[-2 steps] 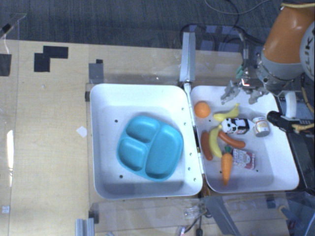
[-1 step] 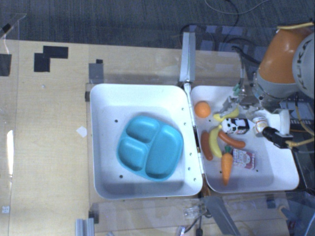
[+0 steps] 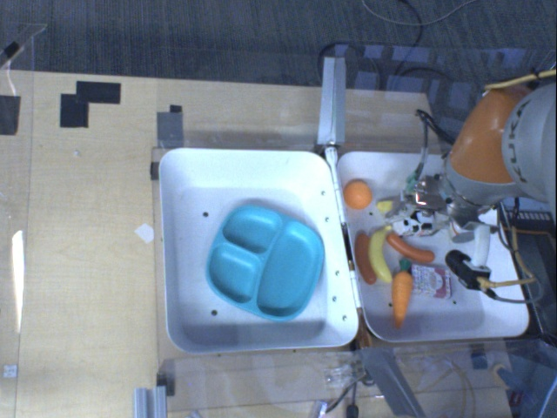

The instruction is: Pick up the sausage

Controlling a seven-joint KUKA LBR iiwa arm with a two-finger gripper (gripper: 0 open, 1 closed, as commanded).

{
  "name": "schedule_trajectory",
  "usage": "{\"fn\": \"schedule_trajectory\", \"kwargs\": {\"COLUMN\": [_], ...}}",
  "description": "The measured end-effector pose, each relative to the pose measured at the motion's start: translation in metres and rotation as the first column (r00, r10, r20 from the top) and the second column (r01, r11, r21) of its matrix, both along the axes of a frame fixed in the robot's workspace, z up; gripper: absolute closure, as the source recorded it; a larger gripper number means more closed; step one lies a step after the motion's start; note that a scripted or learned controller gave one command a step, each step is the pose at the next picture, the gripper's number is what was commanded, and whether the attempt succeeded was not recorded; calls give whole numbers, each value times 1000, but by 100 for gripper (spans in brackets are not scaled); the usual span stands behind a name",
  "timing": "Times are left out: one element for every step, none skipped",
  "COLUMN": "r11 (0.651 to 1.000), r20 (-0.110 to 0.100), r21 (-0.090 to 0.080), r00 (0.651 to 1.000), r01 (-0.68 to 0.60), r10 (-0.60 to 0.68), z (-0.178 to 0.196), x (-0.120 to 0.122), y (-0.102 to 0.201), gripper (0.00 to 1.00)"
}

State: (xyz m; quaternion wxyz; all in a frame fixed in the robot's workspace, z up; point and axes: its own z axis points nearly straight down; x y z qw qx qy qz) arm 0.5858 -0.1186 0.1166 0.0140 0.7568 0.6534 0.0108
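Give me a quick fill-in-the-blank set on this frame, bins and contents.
1. The blue divided plate lies in the ____ bin.
2. The orange sits near the ____ corner of the right bin.
3. The carrot lies below the banana, with its green top pointing ____ in the view.
4. The gripper hovers over the ____ bin.

Answers: left; upper left; up; right
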Motion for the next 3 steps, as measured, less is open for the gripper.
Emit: {"fn": "schedule_trajectory", "kwargs": {"r11": [999,988,991], "r20": [-19,-19,-16], "r21": [3,8,8], "r00": [999,988,991], "r01": [-39,153,135], "r10": [39,-153,-135], "z": [-26,-27,-27], "x": [-42,-74,-85], "y": [-11,-38,-44], "gripper": [0,0,0]}}
